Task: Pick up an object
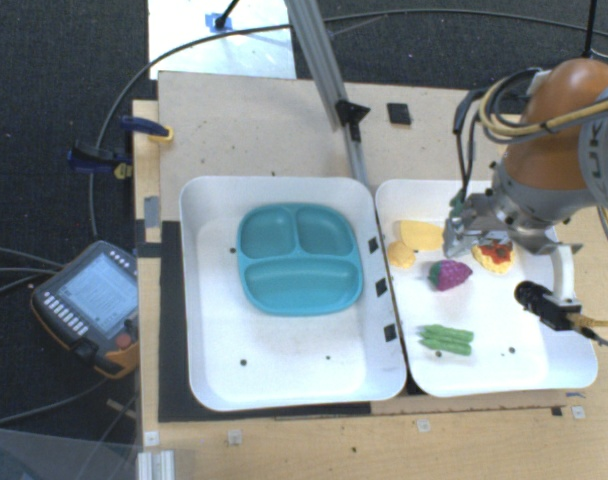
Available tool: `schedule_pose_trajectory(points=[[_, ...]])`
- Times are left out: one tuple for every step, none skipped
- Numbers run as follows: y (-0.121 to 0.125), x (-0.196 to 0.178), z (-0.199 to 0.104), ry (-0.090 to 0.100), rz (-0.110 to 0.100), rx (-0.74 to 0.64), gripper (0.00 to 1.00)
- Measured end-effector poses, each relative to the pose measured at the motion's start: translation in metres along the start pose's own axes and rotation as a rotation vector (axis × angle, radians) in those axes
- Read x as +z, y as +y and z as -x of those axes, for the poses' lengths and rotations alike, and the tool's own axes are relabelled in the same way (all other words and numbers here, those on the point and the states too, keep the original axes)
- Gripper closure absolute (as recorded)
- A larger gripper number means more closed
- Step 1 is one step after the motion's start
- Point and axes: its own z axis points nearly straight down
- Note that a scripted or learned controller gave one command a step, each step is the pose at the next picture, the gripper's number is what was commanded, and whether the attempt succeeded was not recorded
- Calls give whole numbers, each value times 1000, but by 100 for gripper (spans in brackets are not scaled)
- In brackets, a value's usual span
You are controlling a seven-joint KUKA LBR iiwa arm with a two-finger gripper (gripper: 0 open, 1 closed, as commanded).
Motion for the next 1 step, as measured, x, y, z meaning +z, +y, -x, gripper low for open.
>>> schedule_pose_trajectory(points=[[-1,-9,-51,0,0,0,100]])
